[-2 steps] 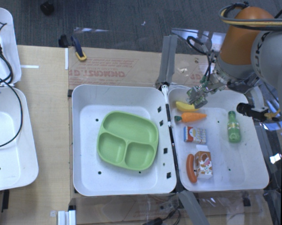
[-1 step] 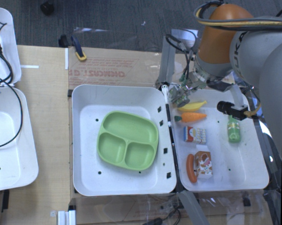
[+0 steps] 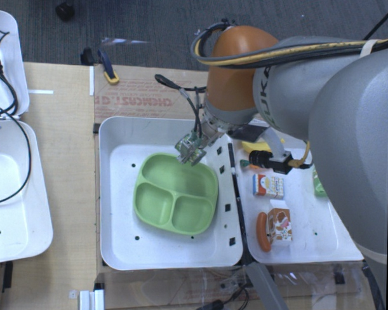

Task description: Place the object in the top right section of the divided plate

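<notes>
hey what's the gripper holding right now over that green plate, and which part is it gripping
It cannot be told. The gripper sits over the upper right edge of the green divided plate, but its tip is small and blurred, and no object is clearly visible there.

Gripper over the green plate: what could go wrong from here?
1. The two-finger gripper hangs at the far rim of the green three-section plastic plate; a release here could drop outside the section.
2. The view does not show anything between the fingers, so it may carry nothing.
</notes>
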Motion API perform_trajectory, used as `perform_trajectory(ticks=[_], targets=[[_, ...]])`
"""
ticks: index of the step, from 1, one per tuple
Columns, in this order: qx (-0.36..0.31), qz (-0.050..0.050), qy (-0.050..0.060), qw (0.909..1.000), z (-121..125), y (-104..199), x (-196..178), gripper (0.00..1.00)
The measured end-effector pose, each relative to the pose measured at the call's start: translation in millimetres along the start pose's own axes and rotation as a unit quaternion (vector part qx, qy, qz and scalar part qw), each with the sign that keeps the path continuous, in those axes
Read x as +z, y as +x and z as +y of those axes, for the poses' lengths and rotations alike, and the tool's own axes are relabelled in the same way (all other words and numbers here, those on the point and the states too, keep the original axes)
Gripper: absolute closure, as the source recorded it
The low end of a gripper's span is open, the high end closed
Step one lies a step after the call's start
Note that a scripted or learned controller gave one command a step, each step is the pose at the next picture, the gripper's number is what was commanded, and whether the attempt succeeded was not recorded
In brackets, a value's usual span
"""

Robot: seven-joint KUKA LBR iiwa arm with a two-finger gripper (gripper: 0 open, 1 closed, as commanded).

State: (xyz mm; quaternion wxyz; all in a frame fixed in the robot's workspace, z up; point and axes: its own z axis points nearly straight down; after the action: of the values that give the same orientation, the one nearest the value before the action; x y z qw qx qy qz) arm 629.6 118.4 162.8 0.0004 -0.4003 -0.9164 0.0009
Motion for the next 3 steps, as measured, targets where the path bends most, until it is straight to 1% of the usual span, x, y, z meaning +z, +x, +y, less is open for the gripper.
perform_trajectory(ticks=[1, 2, 3], targets=[[-0.144, 0.000, 0.000, 0.9896, -32.2, 79.5, -9.3, 1.00], [-0.151, 0.000, 0.000, 0.9885, -49.0, 170.8, -25.4, 1.00], [-0.293, 0.000, -0.001, 0.9561, -39.4, 180.5, -33.1, 1.00]])
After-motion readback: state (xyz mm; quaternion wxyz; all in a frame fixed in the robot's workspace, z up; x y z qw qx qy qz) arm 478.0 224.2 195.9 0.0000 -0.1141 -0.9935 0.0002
